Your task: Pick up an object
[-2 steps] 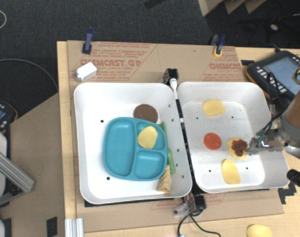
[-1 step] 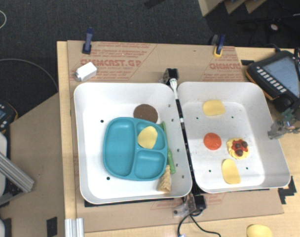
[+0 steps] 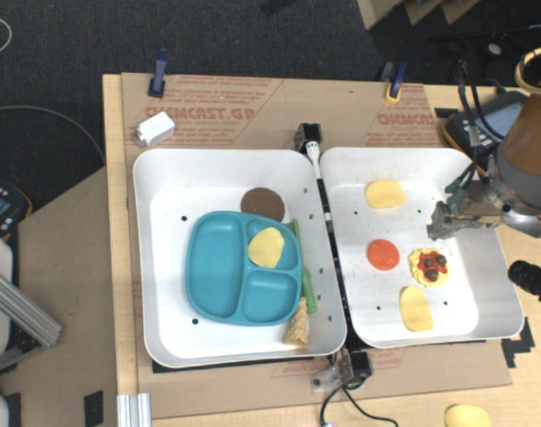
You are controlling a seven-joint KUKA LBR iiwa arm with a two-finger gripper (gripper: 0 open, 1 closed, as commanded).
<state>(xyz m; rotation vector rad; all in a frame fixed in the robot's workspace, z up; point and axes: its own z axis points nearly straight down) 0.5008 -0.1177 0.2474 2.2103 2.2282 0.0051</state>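
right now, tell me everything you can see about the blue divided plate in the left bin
The blue divided plate is a teal, rounded-corner tray that looks like smooth plastic, split by raised ridges into three compartments. It lies flat, right side up, on the floor of the left bin. A yellow piece sits in its upper right compartment. A brown disc lies at its top edge, a green stick runs along its right side, and a tan piece sits at its lower right corner.
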